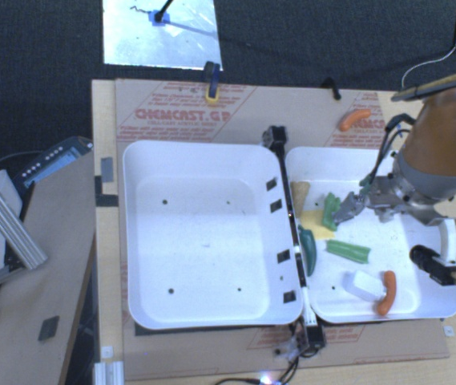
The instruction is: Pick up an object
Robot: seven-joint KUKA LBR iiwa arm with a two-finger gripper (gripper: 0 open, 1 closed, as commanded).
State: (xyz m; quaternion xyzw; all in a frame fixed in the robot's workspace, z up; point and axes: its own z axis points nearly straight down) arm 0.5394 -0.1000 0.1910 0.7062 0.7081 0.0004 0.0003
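Observation:
My gripper [351, 208] reaches into the right bin [420, 307] from the right, low over its middle. Its tip meets a bright green leafy piece [332, 210], and the view does not show whether that piece is gripped. A pale yellow piece [312, 220] lies just left of the green one, with a tan cone [300, 191] beyond it. Below the gripper lie a green cucumber-like piece [349, 251], a dark green pepper [306, 252] by the bin's left wall, a white block [364, 284] and an orange sausage [385, 293].
The left bin [143, 163] stands beside the right one, joined by a black divider with clips [284, 207]. A second orange sausage [354, 119] lies on the board behind the right bin. A yellow and blue clamp [211, 83] sits at the board's far edge.

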